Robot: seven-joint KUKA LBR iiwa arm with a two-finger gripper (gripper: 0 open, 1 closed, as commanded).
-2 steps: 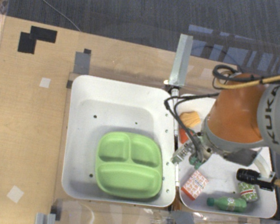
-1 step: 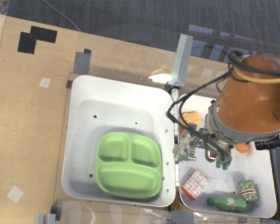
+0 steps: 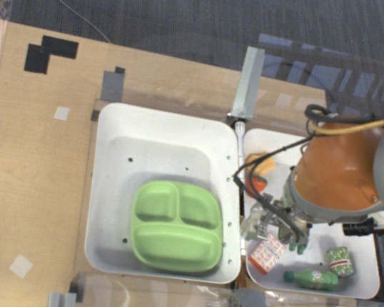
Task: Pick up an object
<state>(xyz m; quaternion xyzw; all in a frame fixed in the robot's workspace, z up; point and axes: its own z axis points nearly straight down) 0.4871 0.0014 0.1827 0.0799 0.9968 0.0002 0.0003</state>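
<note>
Green bottle (image 3: pixel 311 278) lying nearest, just below-right of the tool (image 3: pixel 276 226), red-and-white packet (image 3: pixel 266 253) right under it, small green can (image 3: pixel 340 259) to its right, green divided plate (image 3: pixel 178 225) in the left bin (image 3: pixel 113 173), tool's state cannot be told.

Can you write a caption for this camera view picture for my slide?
Robot gripper hovers over the right bin above a red-and-white packet; green plate sits left.

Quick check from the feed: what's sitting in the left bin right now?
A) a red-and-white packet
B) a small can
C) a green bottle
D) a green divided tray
D: the green divided tray lies in the left bin, while the green bottle, small can and red-and-white packet are all in the right bin.
</note>
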